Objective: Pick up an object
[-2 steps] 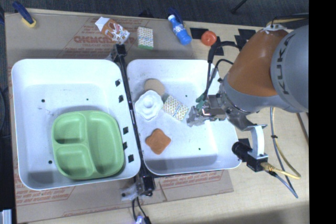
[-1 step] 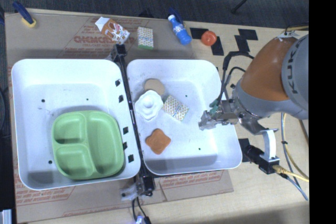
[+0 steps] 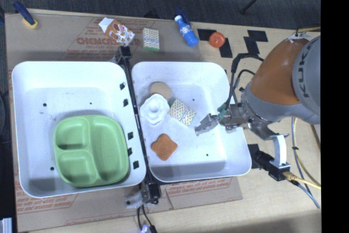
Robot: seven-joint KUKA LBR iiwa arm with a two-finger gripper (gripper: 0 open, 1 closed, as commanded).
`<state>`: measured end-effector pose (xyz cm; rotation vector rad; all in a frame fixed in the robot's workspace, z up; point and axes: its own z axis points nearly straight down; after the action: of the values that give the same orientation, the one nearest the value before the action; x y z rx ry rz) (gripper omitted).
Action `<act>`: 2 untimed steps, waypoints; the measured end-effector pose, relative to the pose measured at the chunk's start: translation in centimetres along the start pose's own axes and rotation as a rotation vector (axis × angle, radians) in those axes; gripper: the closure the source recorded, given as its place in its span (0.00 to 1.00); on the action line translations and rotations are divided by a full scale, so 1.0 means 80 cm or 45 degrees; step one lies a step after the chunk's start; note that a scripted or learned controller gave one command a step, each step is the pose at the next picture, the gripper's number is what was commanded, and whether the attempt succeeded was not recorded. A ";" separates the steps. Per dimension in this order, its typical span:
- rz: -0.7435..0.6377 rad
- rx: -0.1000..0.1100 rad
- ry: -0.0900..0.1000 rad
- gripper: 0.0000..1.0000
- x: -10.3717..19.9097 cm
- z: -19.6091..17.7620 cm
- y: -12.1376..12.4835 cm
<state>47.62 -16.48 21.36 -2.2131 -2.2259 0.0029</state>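
In the camera view, the gripper (image 3: 203, 125) hangs low inside the right bin (image 3: 218, 163); whether it is parted I cannot tell. Nothing visibly held. Just beside it lies a patterned packet (image 3: 182, 112), near a white cup (image 3: 155, 109) and orange cookie (image 3: 163, 146).

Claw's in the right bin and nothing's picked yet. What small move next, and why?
Probably ease the claw leftward toward the patterned packet, the nearest item. The claw sits just beside it over bare floor of the right bin, with nothing between its fingers.

tray (image 3: 90, 151) in left bin (image 3: 32, 84), hand (image 3: 204, 125) over right bin (image 3: 218, 76)
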 end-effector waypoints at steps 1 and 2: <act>-0.003 0.003 0.002 0.00 0.071 0.100 0.000; -0.006 0.002 0.002 1.00 0.070 0.086 0.001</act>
<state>47.67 -10.83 14.45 -2.2061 -2.2299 0.0033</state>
